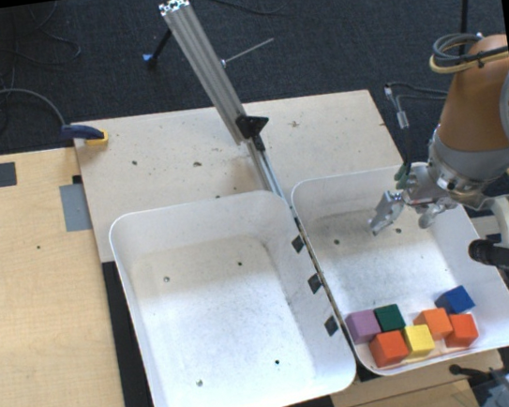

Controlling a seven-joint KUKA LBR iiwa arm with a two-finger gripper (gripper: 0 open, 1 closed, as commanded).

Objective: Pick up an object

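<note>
Right shallow white plastic bin (348, 198): seven small coloured cubes clustered along its near edge: purple (363, 326), dark green (389, 317), red-orange (387, 349), yellow (418, 340), orange (435, 321), red (460, 330), blue (454, 300). Two-finger metal gripper (383, 216): above the bin's far right area, well apart from the cubes, fingers spread, nothing between them. Left white bin (139, 253): alongside.

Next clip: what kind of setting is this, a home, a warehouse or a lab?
Most likely a robotics lab: an arm's end effector over two white bins holding coloured blocks, cables on dark floor, and an aluminium mounting rail.
</note>
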